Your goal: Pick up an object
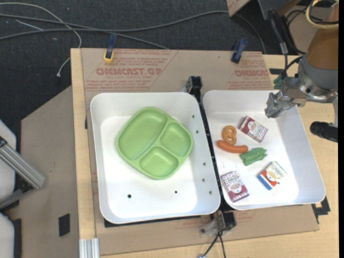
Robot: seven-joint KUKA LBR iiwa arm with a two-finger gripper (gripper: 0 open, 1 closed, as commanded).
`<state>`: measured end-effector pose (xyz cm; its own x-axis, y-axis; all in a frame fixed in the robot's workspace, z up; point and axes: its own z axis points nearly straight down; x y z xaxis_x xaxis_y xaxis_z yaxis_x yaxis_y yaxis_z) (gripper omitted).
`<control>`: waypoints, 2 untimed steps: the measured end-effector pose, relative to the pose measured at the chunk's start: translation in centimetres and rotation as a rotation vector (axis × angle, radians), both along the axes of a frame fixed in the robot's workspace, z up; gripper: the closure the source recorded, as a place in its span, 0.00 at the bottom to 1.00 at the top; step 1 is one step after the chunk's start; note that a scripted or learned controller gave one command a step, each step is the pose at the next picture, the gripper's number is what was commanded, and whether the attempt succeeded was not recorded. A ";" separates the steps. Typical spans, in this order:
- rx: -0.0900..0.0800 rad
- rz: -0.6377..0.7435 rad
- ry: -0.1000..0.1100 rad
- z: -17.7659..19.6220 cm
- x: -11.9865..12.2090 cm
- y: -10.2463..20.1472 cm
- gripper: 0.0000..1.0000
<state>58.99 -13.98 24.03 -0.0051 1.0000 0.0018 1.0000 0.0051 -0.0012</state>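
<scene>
The right bin (306, 160) holds several small items: a red and white packet (252, 128), a pretzel (229, 134), an orange hot dog (232, 147), a green leafy toy (253, 156), a red patterned packet (233, 185) and a white, blue and red carton (272, 176). My gripper (272, 108) hangs over the bin's upper right part, just above and to the right of the red and white packet, apart from it. Nothing shows between its fingers.
The left bin (102, 144) holds a green divided plate (155, 142). Cardboard lies under both bins, with clamps (110, 52) along its far edge. A black bracket (194, 84) sits between the bins at the back. Cables run across the dark floor behind.
</scene>
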 end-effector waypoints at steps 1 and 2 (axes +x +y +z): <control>-0.001 0.001 -0.003 0.8 0.8 5.7 1.00; 0.000 0.001 -0.001 0.9 0.9 11.4 1.00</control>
<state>59.88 -2.54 24.95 -0.0057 1.0000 0.0017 1.0000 0.0057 -0.0007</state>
